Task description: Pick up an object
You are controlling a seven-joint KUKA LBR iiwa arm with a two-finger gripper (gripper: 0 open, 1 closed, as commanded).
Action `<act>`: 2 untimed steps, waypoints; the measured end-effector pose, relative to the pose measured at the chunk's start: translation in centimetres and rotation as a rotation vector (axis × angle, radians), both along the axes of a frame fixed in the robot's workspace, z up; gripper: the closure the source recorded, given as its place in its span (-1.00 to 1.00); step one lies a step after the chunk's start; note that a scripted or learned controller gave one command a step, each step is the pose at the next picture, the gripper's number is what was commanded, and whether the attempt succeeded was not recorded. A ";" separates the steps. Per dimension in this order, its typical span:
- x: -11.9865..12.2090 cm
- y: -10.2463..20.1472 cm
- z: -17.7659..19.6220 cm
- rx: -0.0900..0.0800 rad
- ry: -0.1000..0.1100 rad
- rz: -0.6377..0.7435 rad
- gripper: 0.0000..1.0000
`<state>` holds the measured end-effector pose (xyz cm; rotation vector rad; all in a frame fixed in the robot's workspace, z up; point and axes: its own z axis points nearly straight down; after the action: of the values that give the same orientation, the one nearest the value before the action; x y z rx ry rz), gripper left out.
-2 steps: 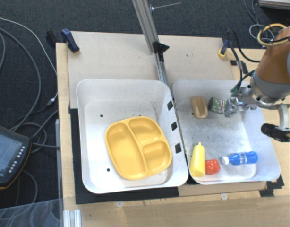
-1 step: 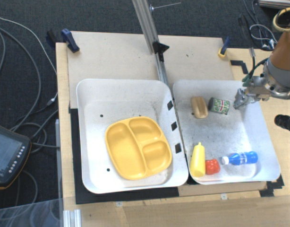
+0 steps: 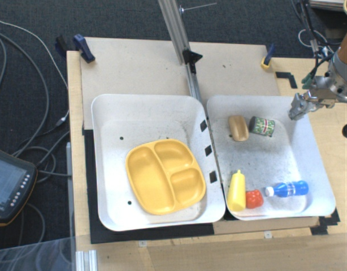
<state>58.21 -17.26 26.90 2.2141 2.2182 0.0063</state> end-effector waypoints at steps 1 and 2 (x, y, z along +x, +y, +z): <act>0.1 5.0 0.3 0.005 0.008 0.005 1.00; 1.3 10.7 0.6 0.005 0.006 0.006 1.00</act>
<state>59.47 -6.60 27.46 2.2133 2.2299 0.0053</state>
